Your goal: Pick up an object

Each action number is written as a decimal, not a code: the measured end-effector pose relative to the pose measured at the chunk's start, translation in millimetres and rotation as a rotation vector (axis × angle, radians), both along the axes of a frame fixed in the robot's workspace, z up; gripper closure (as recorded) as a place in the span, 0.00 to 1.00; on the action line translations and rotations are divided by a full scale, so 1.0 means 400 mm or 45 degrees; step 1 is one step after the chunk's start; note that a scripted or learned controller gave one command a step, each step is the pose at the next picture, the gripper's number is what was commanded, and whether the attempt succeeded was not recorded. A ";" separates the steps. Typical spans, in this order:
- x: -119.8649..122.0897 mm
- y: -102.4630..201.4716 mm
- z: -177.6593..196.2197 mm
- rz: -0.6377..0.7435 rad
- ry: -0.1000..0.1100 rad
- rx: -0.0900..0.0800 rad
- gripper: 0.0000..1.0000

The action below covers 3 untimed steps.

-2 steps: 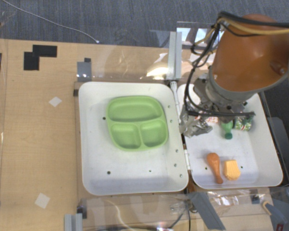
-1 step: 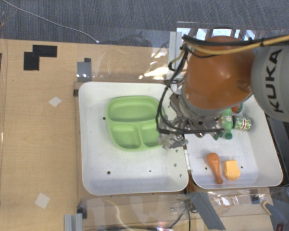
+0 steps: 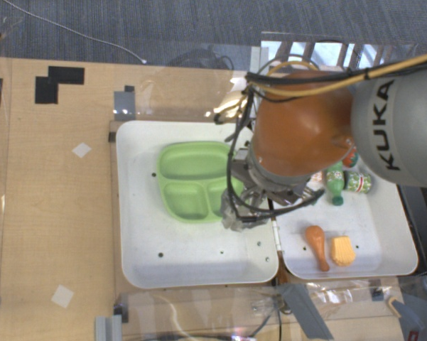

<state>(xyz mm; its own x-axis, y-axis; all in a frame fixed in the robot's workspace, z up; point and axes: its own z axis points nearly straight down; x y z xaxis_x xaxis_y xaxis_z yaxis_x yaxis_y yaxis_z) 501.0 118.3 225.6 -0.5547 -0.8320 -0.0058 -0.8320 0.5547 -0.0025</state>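
My jaws (image 3: 234, 215) hang low over the left bin (image 3: 138, 212), at the right-hand rim of the green divided tray (image 3: 192, 180), and my own orange wrist covers much of them from above. Whether they stand apart or pressed together I cannot tell, and I see nothing held between them.

The tray is the thing nearest to me, so I judge it the likely pick. It lies flat on the bin floor, toward the bin's middle and far side, with its right portion tucked under my wrist. It looks like thin moulded plastic: light, fairly stiff, smooth and probably slippery, not fragile. Lying flat, it gives me no body to close around; the raised outer rim or one of the ridges between compartments is the only place worth pinching, and a shallow bite there may slide off.

Its long axis seems to run left to right across the bin, slightly tilted, with one wide compartment on the far side and smaller ones nearer.

In the right bin (image 3: 391, 261) lie a toy drumstick (image 3: 316, 246), long axis running near to far, a yellow block (image 3: 342, 251) just beside it, and a small green bottle (image 3: 335, 185) close to my wrist.
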 end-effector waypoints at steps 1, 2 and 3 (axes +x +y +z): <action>-0.032 0.040 0.021 0.329 -0.005 -0.001 1.00; -0.034 0.122 -0.011 0.651 -0.004 -0.002 1.00; -0.033 0.165 0.056 1.086 -0.006 -0.004 1.00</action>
